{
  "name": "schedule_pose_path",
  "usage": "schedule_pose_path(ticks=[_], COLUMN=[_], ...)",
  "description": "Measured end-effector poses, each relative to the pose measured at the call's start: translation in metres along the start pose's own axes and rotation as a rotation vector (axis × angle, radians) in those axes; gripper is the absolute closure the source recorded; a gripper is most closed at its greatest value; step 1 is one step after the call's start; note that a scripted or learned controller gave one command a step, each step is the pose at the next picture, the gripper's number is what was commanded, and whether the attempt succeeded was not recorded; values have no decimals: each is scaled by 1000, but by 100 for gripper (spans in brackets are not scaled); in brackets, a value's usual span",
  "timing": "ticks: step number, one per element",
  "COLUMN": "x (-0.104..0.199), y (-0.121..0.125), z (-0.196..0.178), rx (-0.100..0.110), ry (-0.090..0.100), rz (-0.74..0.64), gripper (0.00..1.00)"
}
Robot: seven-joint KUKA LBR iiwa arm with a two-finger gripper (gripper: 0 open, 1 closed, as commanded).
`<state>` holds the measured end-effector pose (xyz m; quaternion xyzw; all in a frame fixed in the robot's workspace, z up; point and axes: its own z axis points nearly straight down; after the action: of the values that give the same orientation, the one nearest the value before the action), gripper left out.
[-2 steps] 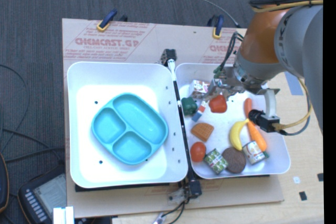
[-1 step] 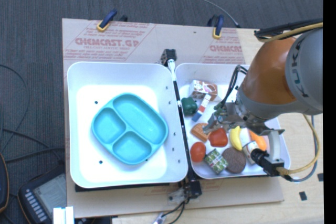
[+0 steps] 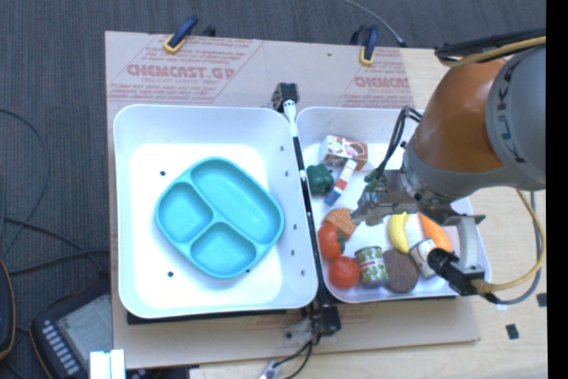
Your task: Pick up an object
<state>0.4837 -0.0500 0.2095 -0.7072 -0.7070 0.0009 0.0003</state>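
The end effector point(image 3: 377, 201) hangs low over the middle of the right bin point(image 3: 312, 124), just above the heap of toy food. Its metal parts blur into the clutter below, so I cannot tell whether it is released or clenched, and nothing is visibly lifted. Directly around it lie a yellow banana point(image 3: 398, 232), an orange carrot point(image 3: 434, 232) and a waffle-patterned piece point(image 3: 339, 221); further out sit two red tomatoes point(image 3: 330, 241), a small can point(image 3: 370, 264), a brown cookie point(image 3: 401, 272) and a green piece point(image 3: 319, 180). The pick looks unfinished: every object rests in the bin. The left bin point(image 3: 124, 191) carries a blue divided plate point(image 3: 219, 217).
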Motion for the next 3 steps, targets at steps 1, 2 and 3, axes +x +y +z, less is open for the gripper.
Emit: schedule_pose_path(ticks=[1,2,3], x=[0,-57,-70], y=[0,41,74], z=[0,96,118], rx=[0,1,-8], ry=[0,0,6], rz=[0,1,-4], gripper=[0,0,0])
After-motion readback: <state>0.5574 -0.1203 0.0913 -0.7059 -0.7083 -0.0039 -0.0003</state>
